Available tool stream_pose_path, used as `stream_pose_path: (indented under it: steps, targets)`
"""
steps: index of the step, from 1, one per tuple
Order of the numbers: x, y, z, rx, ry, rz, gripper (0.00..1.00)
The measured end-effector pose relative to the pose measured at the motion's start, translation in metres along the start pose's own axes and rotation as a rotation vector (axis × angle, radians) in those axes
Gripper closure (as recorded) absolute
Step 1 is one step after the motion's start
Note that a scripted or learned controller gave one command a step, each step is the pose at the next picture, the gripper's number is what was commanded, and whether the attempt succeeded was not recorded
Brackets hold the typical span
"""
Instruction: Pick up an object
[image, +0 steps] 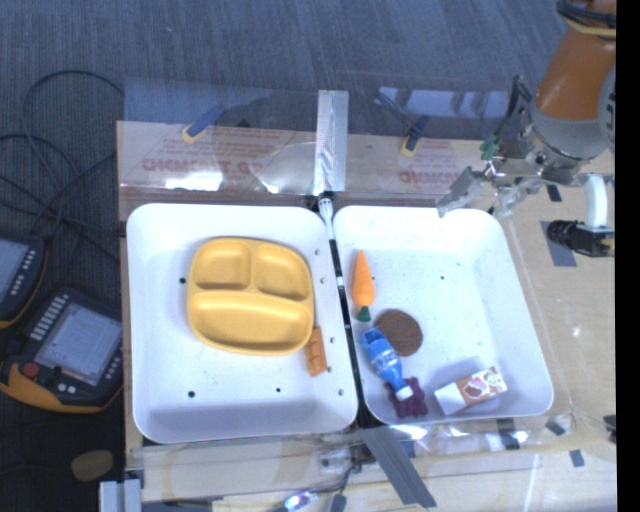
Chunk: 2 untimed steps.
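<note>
The right bin (520, 300) holds a carrot (363, 279) by its left wall, a brown round cookie (401, 330), a blue bottle (383, 360) with a purple piece (409, 401) at its near end, and a small carton (472, 388) at the front. My gripper (478, 198) hangs above the bin's far right corner, its fingers (455, 196) spread open with nothing between them. It is well away from all the objects.
The left bin (160, 390) carries a yellow divided plate (250, 295) and a small orange piece (316, 353) by its right wall. A pendant (60, 345) and cables lie on the floor to the left. A metal divider (331, 140) stands behind the bins.
</note>
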<state>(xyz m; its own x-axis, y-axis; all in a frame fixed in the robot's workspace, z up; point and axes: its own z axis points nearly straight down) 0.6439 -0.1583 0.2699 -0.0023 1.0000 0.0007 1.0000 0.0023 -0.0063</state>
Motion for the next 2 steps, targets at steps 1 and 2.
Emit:
stream_pose_path:
  steps: [1,2]
  targets:
    - [0.062,-0.011,0.139,0.002,-0.001,0.058,0.0]
    - [0.057,-0.09,0.182,-0.011,-0.002,0.092,0.0]
